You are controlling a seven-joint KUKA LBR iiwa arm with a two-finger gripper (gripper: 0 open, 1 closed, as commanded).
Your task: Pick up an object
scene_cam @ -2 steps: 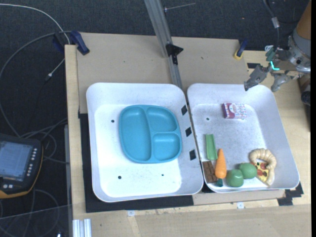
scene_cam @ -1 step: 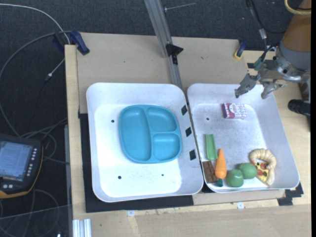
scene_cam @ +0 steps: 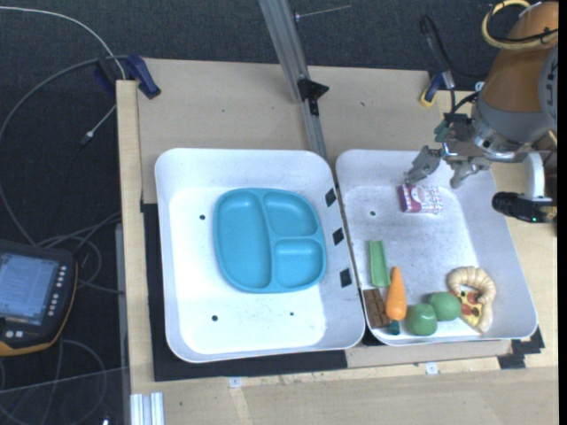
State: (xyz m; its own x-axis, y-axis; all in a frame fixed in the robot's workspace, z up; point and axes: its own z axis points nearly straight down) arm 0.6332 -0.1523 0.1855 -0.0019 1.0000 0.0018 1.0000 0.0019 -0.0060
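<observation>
Arm enters from the right, pincer (scene_cam: 440,167) over the upper part of the right bin (scene_cam: 496,264). Fingers look spread apart, one toward the left at the packet side, one to the right; nothing sits between them. Small pink-and-white packet (scene_cam: 421,199) lies flat on the bin floor just below and left of the pincer, near the left finger tip; contact cannot be told.

Other items cluster along the right bin's lower edge: green strip (scene_cam: 378,262) upright along the left wall, orange carrot (scene_cam: 396,293) just beside it, brown chocolate-like bar (scene_cam: 375,306) at the lower left corner, two green round pieces (scene_cam: 433,312) touching each other, and a tan ring-shaped toy (scene_cam: 471,289) with a yellow-red piece at the lower right.

Left bin (scene_cam: 182,237) holds a blue divided plate (scene_cam: 268,239), three compartments, roughly centred. Both bins rest side by side on the wooden counter (scene_cam: 221,104). A metal pole (scene_cam: 288,47) runs down between them from the top. A handheld pendant (scene_cam: 31,295) sits off the counter at far left.
</observation>
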